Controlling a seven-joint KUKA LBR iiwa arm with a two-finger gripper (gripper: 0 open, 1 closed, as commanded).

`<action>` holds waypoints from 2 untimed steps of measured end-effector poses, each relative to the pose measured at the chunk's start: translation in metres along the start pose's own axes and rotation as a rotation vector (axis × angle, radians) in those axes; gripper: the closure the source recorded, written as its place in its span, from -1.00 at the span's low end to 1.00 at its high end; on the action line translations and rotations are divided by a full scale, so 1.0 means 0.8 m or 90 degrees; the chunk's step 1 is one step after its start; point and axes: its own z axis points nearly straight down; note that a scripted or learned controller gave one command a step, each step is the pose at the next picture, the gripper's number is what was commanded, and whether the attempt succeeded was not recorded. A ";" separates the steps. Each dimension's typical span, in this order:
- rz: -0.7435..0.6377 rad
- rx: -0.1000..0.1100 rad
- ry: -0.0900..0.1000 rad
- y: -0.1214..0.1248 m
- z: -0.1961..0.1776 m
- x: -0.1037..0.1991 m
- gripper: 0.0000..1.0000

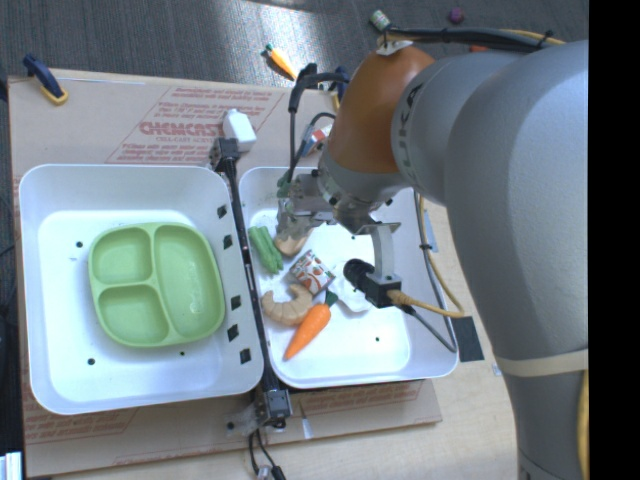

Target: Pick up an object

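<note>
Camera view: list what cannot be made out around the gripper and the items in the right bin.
- Gripper: the wrist covers it, so open or shut cannot be told.
- Tan item under the gripper: partly hidden by it; grip or mere contact unclear.
- Packet: print too small to read.
- Right bin: its far side is hidden by the arm.

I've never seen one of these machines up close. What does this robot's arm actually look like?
The arm is thick, rounded and smooth grey, with an orange band above the wrist. Black and yellowish cables run along it. The metal gripper is small and grey.
</note>
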 end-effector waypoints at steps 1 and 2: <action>0.001 0.001 0.000 -0.062 -0.029 -0.005 1.00; 0.001 0.000 0.000 -0.126 0.001 -0.097 1.00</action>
